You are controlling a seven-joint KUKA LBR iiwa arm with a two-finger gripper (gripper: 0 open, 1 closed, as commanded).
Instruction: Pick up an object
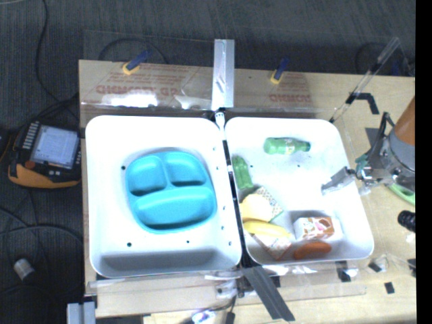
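A small green bottle (pixel 287 145) lies on its side, alone at the right bin's (pixel 351 155) far end (probably light, rigid, slippery). The gripper (pixel 341 179) hovers nearby; grip unclear.

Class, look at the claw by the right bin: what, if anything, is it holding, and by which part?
Nothing is held. The claw hangs over bare floor at the right bin's right side, apart from the green bottle and the banana.
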